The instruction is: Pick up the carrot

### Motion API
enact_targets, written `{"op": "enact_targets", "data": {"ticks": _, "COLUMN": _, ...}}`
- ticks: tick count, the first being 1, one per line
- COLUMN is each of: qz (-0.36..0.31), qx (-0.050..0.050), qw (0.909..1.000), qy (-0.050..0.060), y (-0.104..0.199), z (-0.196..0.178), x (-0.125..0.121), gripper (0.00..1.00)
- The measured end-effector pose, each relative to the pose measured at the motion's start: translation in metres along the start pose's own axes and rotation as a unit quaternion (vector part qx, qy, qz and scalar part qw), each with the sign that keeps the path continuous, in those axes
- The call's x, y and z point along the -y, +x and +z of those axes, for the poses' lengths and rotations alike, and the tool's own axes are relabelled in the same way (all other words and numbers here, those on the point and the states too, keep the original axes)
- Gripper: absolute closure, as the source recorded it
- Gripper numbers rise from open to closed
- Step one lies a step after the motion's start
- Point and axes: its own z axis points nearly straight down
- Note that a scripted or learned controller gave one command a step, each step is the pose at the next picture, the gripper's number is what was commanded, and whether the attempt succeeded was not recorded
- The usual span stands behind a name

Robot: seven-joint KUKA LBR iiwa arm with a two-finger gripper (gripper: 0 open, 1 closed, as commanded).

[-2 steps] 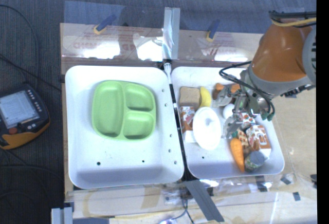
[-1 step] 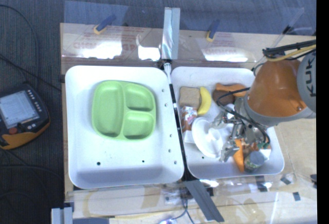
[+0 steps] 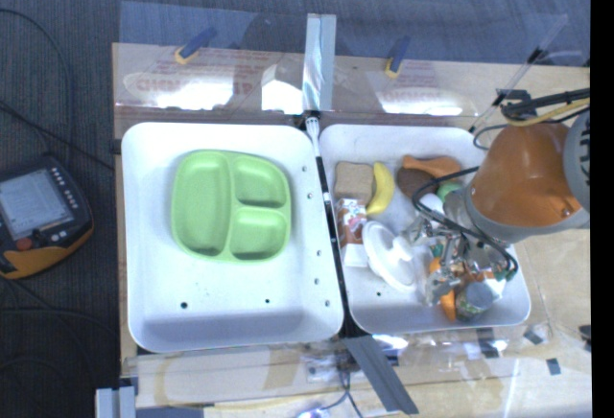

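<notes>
Carrot seems to be the small orange piece lying in the near right corner of the right bin, half buried among other clutter, though at this size that is a judgement. The hand is hanging low over that same corner, just left of the orange band on the arm; its tip is lost in wires and glinting bits, so I cannot tell how it is set or whether it is touching anything. Nothing orange is visibly lifted, so the step looks like the descent and closing-in stage, with the grasp not yet confirmed. The next move is calling for fine alignment over the orange piece, then a clean closure without dragging in the neighbours. Just left of the hand a white cup-like object is lying; farther back a banana is resting beside a brown slice. In the left bin a green divided plate is sitting.
</notes>
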Motion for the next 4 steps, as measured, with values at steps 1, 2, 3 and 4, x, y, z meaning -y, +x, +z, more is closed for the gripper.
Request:
{"op": "enact_targets", "data": {"ticks": 1, "qz": -0.001, "qx": 0.001, "qw": 1.0, "qy": 0.001, "y": -0.002, "z": -0.01, "x": -0.001, "gripper": 1.0}}
{"op": "enact_targets", "data": {"ticks": 2, "qz": 0.063, "qx": -0.017, "qw": 0.9978, "qy": -0.009, "y": -0.011, "z": -0.078, "x": -0.041, "gripper": 1.0}}
{"op": "enact_targets", "data": {"ticks": 3, "qz": -0.012, "qx": -0.016, "qw": 0.9997, "qy": -0.011, "y": -0.022, "z": -0.13, "x": -0.07, "gripper": 1.0}}
{"op": "enact_targets", "data": {"ticks": 4, "qz": -0.07, "qx": -0.016, "qw": 0.9974, "qy": -0.011, "y": -0.004, "z": -0.192, "x": -0.014, "gripper": 1.0}}
